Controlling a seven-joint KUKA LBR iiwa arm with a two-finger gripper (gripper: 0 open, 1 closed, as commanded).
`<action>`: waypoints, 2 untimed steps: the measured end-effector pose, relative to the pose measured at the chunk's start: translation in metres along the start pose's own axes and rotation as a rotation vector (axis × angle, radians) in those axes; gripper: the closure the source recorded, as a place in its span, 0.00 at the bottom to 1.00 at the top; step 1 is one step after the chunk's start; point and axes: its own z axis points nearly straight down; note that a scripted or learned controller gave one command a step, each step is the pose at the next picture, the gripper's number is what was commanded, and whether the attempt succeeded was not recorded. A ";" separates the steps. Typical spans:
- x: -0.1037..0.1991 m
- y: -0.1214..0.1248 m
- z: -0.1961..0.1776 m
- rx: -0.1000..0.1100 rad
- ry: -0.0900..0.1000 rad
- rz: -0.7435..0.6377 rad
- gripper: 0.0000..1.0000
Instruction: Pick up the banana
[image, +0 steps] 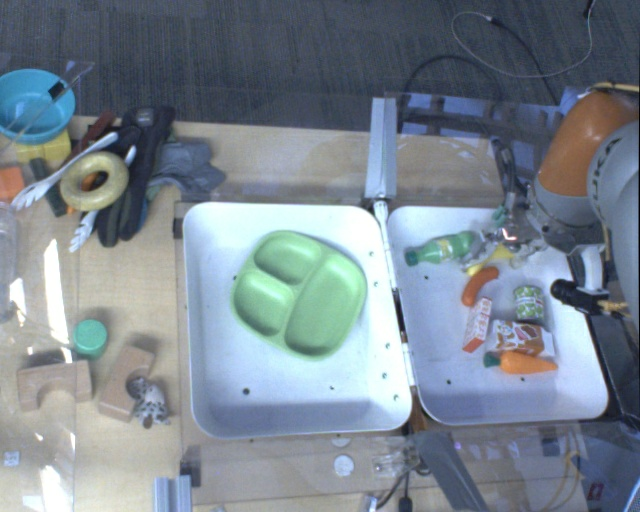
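Right shallow white plastic bin (450, 385), read from its near edge to its far edge. At 5 o'clock we mark an orange plastic carrot (527, 365), touching a small printed drink carton (524, 340) just behind it. Towards the centre lies a flat red-and-white packet (478, 326), with a short green-labelled can (528, 303) at 3 o'clock. Beyond the packet is a slim red-orange toy sausage (478, 285).

The task's object, the yellow toy banana (492, 260), lies at about 1 o'clock. We see it as a narrow yellow strip, partly covered by the two-finger gripper (510, 234) above it. Its left end is just beside a green plastic bottle (445, 248) at 11 o'clock. The grey arm with its orange band (585, 150) reaches in over the far right corner.

We cannot tell whether the gripper is released or clenched, nor whether the banana is in it.

Risks, as we judge them:
- The banana is crowded by the bottle and the sausage, so a closing grip could catch a neighbour or push the banana aside.
- The banana is curved and smooth, so an off-centre grip could let it pivot and slip during the lift.
- The banana lies near the far wall, which leaves little room for correction.
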 end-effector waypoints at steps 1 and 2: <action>0.001 -0.001 -0.006 0.009 -0.001 -0.005 1.00; 0.048 0.006 -0.145 -0.046 -0.022 0.035 1.00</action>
